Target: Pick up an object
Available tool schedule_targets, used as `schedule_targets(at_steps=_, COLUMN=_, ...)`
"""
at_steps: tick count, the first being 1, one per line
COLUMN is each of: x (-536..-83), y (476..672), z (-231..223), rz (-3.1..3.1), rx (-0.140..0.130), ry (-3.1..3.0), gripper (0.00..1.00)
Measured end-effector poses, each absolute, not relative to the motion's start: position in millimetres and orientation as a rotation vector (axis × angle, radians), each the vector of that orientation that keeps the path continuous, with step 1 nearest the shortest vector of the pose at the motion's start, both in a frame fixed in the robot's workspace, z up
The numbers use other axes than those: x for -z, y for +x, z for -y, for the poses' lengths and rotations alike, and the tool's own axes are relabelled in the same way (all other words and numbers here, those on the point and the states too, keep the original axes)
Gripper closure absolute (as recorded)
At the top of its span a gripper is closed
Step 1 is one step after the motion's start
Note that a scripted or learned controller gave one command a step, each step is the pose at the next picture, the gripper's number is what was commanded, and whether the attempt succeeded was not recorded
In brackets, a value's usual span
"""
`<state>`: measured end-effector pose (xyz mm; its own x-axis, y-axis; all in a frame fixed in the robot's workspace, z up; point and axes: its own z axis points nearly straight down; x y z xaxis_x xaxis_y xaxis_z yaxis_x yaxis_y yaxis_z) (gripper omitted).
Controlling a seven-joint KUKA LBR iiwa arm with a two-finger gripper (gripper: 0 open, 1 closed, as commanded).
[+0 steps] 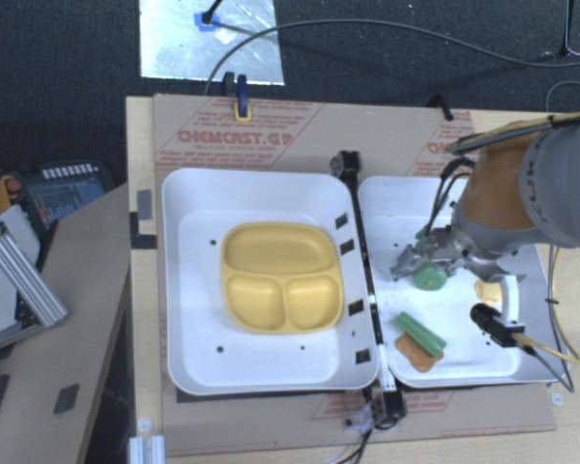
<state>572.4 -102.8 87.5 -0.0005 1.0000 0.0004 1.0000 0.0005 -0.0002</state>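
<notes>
**Bright, even light from above, a little soft in the detail**

The white bins [271,187] glow almost washed out, with faint shadows along their inner walls. The foil sheet [211,27] at the top throws back patchy glare. The dark floor swallows detail. The arm [536,187] looks slightly blurred, perhaps from motion, and small things in the right bin [387,201] read fuzzy.

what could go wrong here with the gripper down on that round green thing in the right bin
1. The gripper sits right over the round green object; being rounded, it may roll or squirt aside rather than get caught.
2. The green stick and the orange piece lie close below; a sideways nudge could knock them.
3. The bin wall is near, limiting room.
</notes>
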Motion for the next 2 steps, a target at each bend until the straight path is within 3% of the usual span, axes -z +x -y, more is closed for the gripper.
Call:
schedule_targets(at_steps=1, x=-99, y=572.4, z=103, rz=2.221, rx=0.000, ry=-2.222, gripper=1.00)
schedule_targets(at_steps=2, x=-147, y=571.0, z=94, rz=2.227, rx=0.003, ry=-2.219, gripper=1.00)
